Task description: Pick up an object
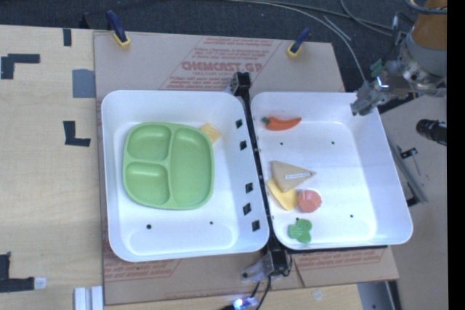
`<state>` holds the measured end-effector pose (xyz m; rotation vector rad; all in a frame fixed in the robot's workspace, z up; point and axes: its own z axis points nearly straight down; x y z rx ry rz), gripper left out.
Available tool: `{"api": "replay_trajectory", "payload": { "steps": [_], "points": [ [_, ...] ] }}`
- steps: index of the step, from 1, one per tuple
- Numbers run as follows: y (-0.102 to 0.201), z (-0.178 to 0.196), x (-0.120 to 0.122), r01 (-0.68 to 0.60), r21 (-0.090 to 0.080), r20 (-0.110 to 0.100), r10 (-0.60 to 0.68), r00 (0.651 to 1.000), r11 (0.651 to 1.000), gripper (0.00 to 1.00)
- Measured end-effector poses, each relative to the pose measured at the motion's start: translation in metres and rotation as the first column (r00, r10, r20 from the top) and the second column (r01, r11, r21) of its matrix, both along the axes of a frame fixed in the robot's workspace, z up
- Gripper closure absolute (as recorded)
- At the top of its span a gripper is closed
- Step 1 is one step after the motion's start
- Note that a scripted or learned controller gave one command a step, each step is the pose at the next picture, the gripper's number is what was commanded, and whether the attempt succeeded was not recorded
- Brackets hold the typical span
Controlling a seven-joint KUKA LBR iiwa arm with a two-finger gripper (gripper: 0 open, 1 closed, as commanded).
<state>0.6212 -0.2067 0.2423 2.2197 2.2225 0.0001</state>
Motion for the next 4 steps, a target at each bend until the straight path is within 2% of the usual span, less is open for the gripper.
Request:
{"api": "replay_trajectory", "payload": {
  "steps": [2, 3, 4],
  "points": [
    [0.104, -0.021, 0.018, -0.005, 0.001, -0.002, 0.005, 1.0, 1.0, 1.0],
    [0.153, -0.013, 0.027, -0.005, 0.001, -0.001, 0.005, 1.0, 1.0, 1.0],
    [0.21, -0.024, 0.027, -0.004, 0.0, -0.003, 0.004, 1.0, 1.0, 1.0]
  ]
}}
